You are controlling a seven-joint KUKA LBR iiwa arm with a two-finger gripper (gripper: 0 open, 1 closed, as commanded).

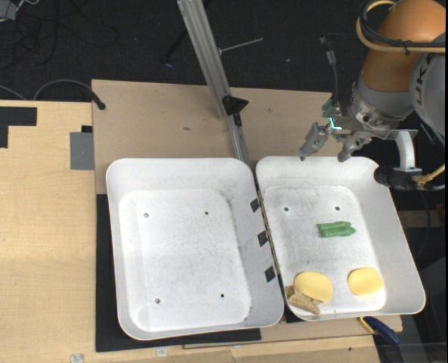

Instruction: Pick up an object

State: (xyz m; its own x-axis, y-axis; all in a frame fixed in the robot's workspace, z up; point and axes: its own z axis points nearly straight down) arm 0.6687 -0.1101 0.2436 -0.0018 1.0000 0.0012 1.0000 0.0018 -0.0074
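Observation:
My gripper (330, 145) hangs above the far rim of the right bin (406, 240), its two fingers spread open with nothing between them. In that bin lies a small green object (336, 230) near the middle. Two yellow rounded objects rest near the front edge, one at the left (313, 285) and one at the right (365, 280). A small tan piece (306, 302) lies beside the left yellow one. All of them sit well below the gripper in the view, apart from it.
The left bin (180, 244) stands beside the right one, joined by black clips along the shared edge. A slanted metal rail (213, 66) rises behind the bins. Light wooden bench surface (35, 240) lies to the left.

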